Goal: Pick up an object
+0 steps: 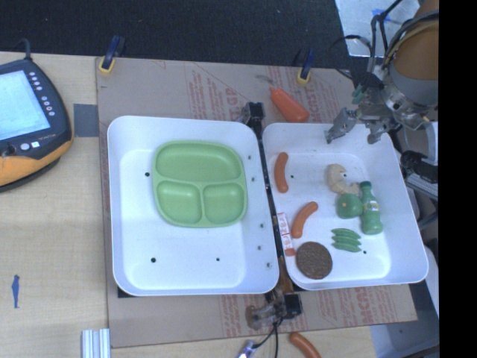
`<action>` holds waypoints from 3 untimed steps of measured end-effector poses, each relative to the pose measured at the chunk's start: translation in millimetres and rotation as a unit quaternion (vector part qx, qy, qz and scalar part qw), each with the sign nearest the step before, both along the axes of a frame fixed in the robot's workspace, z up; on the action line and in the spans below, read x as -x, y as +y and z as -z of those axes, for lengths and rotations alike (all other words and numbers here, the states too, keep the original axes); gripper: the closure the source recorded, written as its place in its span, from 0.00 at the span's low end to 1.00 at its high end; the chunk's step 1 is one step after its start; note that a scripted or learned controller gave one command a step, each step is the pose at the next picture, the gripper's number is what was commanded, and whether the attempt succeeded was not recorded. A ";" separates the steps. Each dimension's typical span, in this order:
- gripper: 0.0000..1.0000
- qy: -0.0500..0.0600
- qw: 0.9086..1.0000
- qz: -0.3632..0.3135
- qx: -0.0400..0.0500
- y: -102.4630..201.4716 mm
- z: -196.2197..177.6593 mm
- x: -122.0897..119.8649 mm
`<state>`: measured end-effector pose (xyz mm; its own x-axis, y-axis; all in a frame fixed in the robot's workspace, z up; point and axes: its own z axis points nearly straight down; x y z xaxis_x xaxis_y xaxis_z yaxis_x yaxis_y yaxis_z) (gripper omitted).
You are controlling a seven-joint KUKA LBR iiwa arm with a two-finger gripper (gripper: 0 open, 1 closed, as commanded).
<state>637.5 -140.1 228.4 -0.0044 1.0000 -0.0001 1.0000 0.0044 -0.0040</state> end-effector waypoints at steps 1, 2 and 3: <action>0.00 0.001 1.000 0.000 0.001 -39.7 82.7 15.4; 0.00 0.000 1.000 -0.001 0.001 -51.8 136.8 31.1; 0.00 0.000 1.000 -0.001 0.001 -59.8 136.6 75.8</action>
<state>561.7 -199.9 91.8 -0.0056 1.0000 -0.0015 1.0000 0.0056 -0.0037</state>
